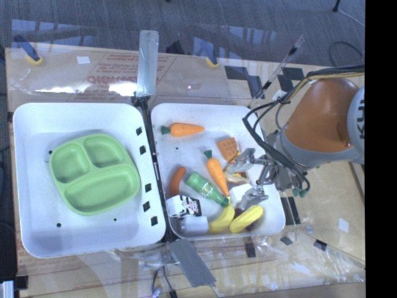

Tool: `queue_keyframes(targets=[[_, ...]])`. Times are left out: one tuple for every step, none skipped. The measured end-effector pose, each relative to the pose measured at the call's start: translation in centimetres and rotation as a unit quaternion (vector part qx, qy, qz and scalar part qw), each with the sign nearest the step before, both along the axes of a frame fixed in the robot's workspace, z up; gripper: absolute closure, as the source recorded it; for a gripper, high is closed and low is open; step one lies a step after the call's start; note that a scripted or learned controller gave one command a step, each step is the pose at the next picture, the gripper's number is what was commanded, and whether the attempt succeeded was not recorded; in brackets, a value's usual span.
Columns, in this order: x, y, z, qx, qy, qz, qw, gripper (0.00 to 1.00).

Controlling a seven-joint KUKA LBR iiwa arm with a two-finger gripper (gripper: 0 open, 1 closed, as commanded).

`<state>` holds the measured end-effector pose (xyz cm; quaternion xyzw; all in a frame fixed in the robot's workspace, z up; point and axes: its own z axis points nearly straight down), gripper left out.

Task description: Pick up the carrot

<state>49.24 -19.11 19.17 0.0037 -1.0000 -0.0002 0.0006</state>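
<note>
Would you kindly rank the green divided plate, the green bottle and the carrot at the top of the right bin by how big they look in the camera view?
1. Green divided plate, by far the largest.
2. and 3. Green bottle and top carrot look about alike in length, so I would not rank them. The bottle may be slightly thicker.
</note>
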Motion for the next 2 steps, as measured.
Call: queue_keyframes(targets=[[6.2,4.8,-10.1,0.0006,-0.001,-0.032,0.9995,0.00],[6.3,4.8,-9.0,-0.0002,-0.002,-0.029,0.9996,1.00]])
